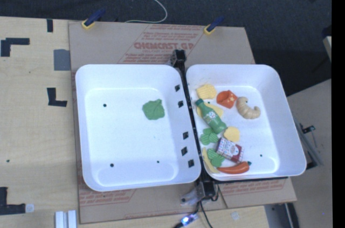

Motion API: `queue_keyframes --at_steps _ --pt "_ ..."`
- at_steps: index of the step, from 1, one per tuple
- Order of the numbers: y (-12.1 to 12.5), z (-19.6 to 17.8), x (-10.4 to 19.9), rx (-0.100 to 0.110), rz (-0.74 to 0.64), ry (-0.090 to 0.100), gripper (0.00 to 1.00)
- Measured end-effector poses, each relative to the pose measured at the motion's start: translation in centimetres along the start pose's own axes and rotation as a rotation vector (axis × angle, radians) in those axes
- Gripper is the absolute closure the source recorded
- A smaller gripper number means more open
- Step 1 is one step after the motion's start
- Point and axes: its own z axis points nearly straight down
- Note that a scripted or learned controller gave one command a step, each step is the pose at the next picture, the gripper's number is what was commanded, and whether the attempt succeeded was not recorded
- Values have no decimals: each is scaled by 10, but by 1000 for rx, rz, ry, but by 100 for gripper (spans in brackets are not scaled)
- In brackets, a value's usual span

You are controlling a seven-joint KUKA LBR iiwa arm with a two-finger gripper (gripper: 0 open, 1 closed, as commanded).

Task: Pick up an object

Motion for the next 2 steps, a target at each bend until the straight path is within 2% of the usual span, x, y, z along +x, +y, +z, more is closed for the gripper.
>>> queue_keyframes --at_steps 1,2 --pt "-6 0 1 0 -1 1 100" --pt "-1 0 0 0 0 0 100"
